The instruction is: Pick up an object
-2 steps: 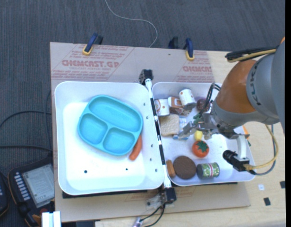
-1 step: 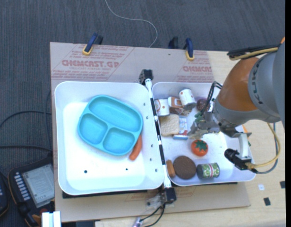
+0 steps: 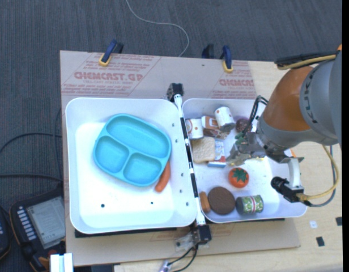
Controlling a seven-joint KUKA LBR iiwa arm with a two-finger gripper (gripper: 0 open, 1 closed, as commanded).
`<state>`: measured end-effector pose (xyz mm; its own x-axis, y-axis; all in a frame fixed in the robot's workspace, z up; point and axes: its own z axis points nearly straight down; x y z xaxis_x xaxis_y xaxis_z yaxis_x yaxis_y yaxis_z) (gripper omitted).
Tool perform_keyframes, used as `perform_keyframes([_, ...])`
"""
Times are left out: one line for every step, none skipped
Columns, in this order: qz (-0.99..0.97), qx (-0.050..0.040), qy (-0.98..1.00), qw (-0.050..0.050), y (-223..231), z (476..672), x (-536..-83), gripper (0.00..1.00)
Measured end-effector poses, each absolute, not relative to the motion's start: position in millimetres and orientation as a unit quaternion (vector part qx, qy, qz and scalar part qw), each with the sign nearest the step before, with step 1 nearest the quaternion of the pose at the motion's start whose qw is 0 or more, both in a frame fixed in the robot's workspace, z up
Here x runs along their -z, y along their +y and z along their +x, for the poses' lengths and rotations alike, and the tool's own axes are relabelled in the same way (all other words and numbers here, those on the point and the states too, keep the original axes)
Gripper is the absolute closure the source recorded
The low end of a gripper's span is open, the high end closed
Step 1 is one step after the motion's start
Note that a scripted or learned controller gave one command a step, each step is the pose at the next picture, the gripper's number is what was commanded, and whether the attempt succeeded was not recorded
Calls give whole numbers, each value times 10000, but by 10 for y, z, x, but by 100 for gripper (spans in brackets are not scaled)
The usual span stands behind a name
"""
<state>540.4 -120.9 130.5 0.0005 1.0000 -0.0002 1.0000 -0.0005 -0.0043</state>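
Observation:
The right bin [image 3: 279, 211] holds several toy foods: a red tomato [image 3: 238, 177], a brown round cookie [image 3: 221, 200], a green-labelled can [image 3: 250, 204], a toast slice [image 3: 204, 149], a small white can [image 3: 223, 117] and a hot dog [image 3: 204, 201] at the left wall. My gripper [image 3: 238, 153] reaches down into the middle of this bin, just above the tomato and beside the toast. The arm's grey wrist and orange band cover the bin's right part.
The left bin [image 3: 84, 208] carries a blue divided plate [image 3: 132, 150] with an orange carrot [image 3: 162, 178] beside its lower right edge. A black divider [image 3: 186, 152] runs between the bins. Clamps sit at the board's far edge.

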Motion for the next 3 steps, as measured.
perform_keyframes([-7071,-16,-7071,14,-1208,5404,-1304,0])
perform_keyframes([-7070,-18,-7072,20,-1204,5403,-1398,100])
perform_keyframes([-7069,-18,-7074,20,-1204,5403,-1397,0])
